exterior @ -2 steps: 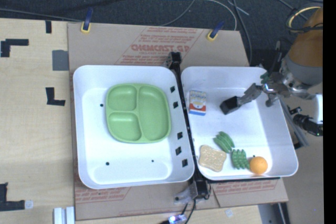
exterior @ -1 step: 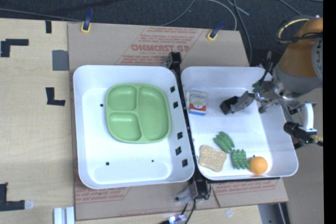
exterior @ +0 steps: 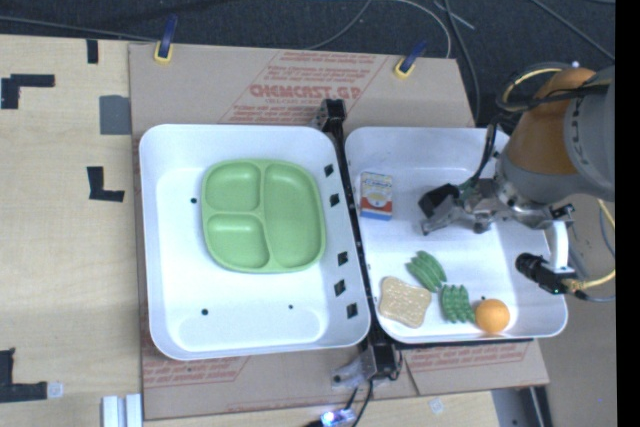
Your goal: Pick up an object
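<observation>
Right bin (exterior: 520, 320), near edge: orange ball (exterior: 491, 315) at the near right corner, two green pieces (exterior: 443, 286) and a cracker (exterior: 404, 301) beside it, loose for picking; mid-bin the claw (exterior: 432, 211) hangs low, whether parted or closed I cannot tell; nothing seen gripped; small carton (exterior: 376, 194) just left of it, toward the far edge, likeliest target; left bin (exterior: 160, 245) carries a green tray (exterior: 264, 216).

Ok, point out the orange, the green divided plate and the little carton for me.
orange (exterior: 491, 315): camera view, middle of the fruit.
green divided plate (exterior: 264, 216): camera view, ridge where its compartments meet.
little carton (exterior: 376, 194): camera view, centre of its top face.
</observation>
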Robot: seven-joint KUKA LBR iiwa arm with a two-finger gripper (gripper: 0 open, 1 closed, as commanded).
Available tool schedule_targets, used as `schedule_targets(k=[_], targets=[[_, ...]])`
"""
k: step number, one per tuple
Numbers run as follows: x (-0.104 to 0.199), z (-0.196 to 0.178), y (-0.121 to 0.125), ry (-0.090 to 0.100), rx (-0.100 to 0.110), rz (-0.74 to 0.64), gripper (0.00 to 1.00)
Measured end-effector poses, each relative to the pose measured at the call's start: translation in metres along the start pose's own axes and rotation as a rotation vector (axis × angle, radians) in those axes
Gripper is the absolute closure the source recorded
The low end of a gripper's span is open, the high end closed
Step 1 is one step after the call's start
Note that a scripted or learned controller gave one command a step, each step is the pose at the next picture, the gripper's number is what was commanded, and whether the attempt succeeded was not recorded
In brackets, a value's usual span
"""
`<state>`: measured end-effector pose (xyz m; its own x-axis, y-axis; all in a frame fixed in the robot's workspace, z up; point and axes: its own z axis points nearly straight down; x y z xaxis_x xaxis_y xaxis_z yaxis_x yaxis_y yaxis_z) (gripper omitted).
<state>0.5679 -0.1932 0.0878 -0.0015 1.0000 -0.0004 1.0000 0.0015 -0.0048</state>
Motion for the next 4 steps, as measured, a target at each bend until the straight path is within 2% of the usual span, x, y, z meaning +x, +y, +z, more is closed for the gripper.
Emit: schedule_targets(k=[1, 3, 4], targets=[[0.000, -0.014, 0.001, 0.000, -0.003, -0.001, 1.00], [-0.003, -0.122, 0.017, -0.001, -0.009, 0.000, 1.00], [-0.008, -0.185, 0.015, -0.002, -0.010, 0.000, 1.00]])
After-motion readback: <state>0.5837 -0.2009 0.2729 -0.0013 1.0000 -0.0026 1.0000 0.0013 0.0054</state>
